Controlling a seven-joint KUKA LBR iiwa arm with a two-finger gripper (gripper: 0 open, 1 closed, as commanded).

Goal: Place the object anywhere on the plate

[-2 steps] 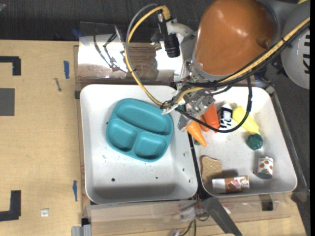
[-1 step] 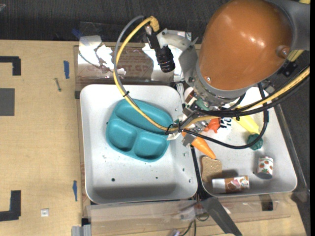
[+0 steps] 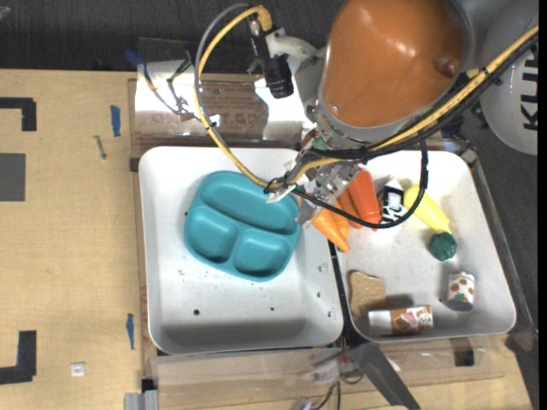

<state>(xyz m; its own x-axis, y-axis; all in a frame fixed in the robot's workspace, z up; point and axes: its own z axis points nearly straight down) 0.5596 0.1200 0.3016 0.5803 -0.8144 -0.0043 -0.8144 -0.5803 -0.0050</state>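
Teal plastic is what catches the eye: a three-compartment plate (image 3: 242, 226) lying in the left white bin (image 3: 171, 314), toward its upper middle. Over it, from the right, leans the grey arm with its big orange band (image 3: 393, 49), and yellow and black cables (image 3: 218, 126) loop down from it toward the wrist. The claw (image 3: 309, 191) hangs low at the divide between the two bins, just beside the plate's right rim; it is too cluttered with metal and wires for me to tell how it stands. Just right of it lie an orange carrot-shaped toy (image 3: 363, 196) and a smaller orange piece (image 3: 333, 229), both in the right white bin (image 3: 491, 254), close under the claw, and I cannot tell if either is touched. Further right sit a yellow banana-like toy (image 3: 432, 212), a dark green round lump (image 3: 443, 246), a small printed cup (image 3: 461, 289), a brown slice of toast (image 3: 367, 289) and a small printed can lying on its side (image 3: 402, 319). The wooden surface (image 3: 68, 229) spreads to the left.
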